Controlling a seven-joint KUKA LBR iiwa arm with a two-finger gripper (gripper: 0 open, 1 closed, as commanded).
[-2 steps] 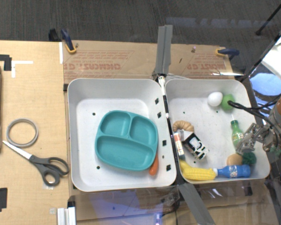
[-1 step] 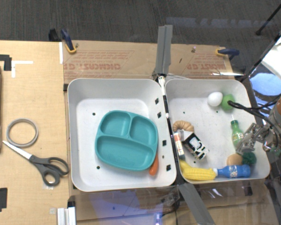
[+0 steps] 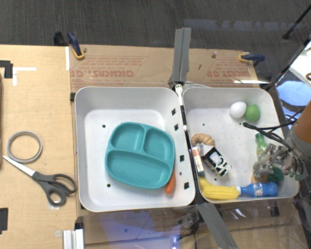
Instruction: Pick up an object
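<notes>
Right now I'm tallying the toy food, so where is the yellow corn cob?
The yellow toy corn cob lies in the right white bin, along its front wall near the left corner, just left of the blue plastic bottle.

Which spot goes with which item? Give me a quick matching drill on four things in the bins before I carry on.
Things:
1. teal divided plastic plate
2. yellow toy corn cob
3. white egg-shaped ball
4. orange toy carrot

Places:
A. far corner area of the right bin, beside a green ball
B. near edge of the right bin, next to a blue plastic bottle
C. middle of the left bin
D. left bin, tucked against the plate's near right edge

Pairs: 1-C, 2-B, 3-A, 4-D
</notes>
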